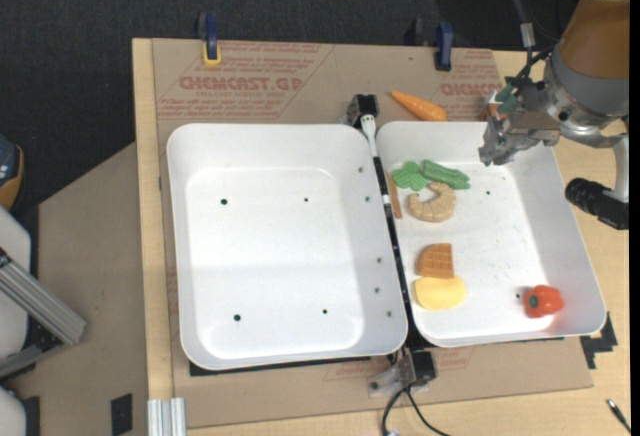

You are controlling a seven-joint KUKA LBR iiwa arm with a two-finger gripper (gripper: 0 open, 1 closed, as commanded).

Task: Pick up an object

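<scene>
The right-hand bin (pixel 560 224) is holding every candidate: green leafy piece (pixel 430 173) touching a tan round cookie (pixel 433 204), then an orange waffle square (pixel 435 259) against a yellow lemon-like piece (pixel 440 294), and a small red tomato (pixel 543 301) lying alone. All are looking light, rigid, slick plastic; the isolated tomato is inviting a grip across its middle. The gripper (pixel 497 150) is hovering over the bin's far edge, whether released or clenched I cannot tell.

Along the far edge of my cardboard sheet (pixel 300 74) I read red print, "CHEMCAST G.P", repeated.
</scene>
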